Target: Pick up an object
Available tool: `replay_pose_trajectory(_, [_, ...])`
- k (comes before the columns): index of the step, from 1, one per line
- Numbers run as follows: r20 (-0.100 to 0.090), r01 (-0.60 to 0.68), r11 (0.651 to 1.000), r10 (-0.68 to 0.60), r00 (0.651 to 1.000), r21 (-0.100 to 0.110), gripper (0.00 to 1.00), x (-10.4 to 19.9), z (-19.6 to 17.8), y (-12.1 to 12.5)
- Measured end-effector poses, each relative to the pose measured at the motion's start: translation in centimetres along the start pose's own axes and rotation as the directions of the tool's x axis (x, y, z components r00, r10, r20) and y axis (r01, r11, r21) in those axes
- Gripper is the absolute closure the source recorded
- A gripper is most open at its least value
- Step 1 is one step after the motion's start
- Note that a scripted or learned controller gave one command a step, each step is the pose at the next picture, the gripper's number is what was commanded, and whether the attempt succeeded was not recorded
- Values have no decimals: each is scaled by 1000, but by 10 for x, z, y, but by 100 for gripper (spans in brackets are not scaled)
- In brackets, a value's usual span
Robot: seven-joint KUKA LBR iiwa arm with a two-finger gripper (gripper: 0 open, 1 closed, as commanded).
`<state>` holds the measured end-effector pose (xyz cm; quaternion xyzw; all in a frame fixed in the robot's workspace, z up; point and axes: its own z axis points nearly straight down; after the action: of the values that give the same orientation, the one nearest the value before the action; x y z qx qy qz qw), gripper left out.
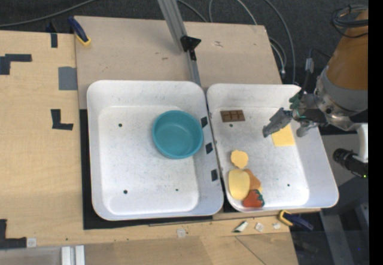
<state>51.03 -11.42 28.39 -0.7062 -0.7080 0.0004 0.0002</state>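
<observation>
My gripper point(291, 125) hangs over the right bin point(317, 189) near its right wall, fingers spread open. A flat yellow square point(283, 137) lies on the bin floor just below and between the fingertips; nothing is held. Further left in this bin lie a brown chocolate bar point(233, 116), a small yellow piece point(239, 158), and a pale yellow oval point(238, 184) resting against an orange piece point(255, 182) and a red strawberry point(254, 199). A blue bowl point(177, 133) stands in the left bin point(119, 192).
A grey metal pole point(170, 3) slants across the bench behind the bins, ending at a black clamp point(190, 43). Cables point(257, 0) loop at the back right. Yellow-blue clips sit at the bench's far left corner point(79, 30) and front right edge point(288, 218).
</observation>
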Motion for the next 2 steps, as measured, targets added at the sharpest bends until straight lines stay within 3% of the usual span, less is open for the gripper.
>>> replay_pose_trajectory(1, [0, 0, 1000, 0, 1000, 0, 0, 0, 0, 0])
replay_pose_trajectory(2, [-1, -1, 1000, 1, 1000, 7, 0, 2, 63, 4])
